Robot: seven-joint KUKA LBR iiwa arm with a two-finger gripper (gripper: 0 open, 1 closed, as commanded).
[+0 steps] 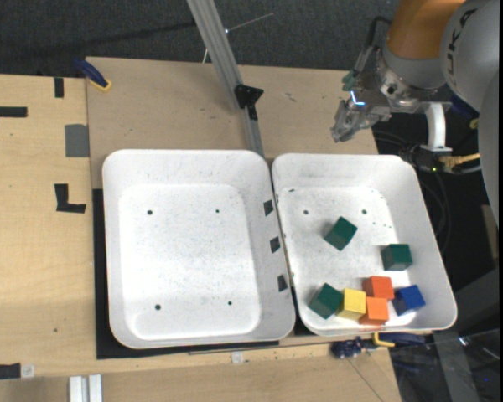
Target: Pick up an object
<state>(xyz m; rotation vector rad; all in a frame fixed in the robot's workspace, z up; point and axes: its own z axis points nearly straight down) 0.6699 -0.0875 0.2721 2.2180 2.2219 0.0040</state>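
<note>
The arm is hanging in approach, nothing picked yet: the gripper [350,126] is hovering beyond the far rim of the right bin [419,193], apparently carrying nothing, its closure unclear from here. The blocks are waiting inside, the lone green cube [341,233] nearest. Next, I'd judge, it's needing to swing over and descend.
</note>
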